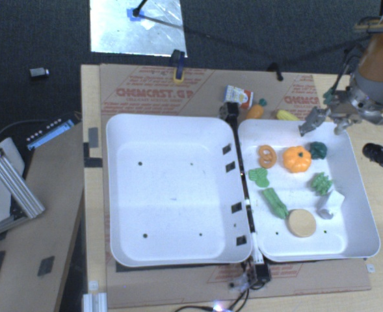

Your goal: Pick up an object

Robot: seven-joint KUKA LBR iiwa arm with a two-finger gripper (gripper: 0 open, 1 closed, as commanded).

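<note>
No obj is picked yet; the likeliest target, by my read, is the dark green broccoli-like piece (318, 150), which sits just below the pincer (324, 122) and a touch inward, in the right bin (367, 236). The pincer hangs above the bin's far edge with its two fingers spread apart and nothing between them; that stance fits a descent lined up over a cluster, not a grasp.

Just beside the dark green piece, to the camera's left of the pincer and lower, sits an orange pumpkin (297, 159): round, ribbed, glossy plastic, prob. hard to pinch w/o slipping. Further that way lies a pretzel-like ring (266, 155), tan w/ holes, flat. Below it are a small green leafy bit (259, 177) and a long green veg (276, 202), bumpy and lying at a slant. Well below the pincer are a light green broccoli (320, 182), a pale grey/white scrap (329, 203) and a tan disc (302, 223), flat like a biscuit.

All the toys are bunched in the right bin, presumably as the source pile; the left bin (171, 187) is smooth white plastic w/ rounded corners. Both rest on brown cardboard (152, 90). Outside the bins, beyond the rim and to the pincer's left, lie a carrot-like orange piece (255, 111) and a yellow one (286, 116).
</note>
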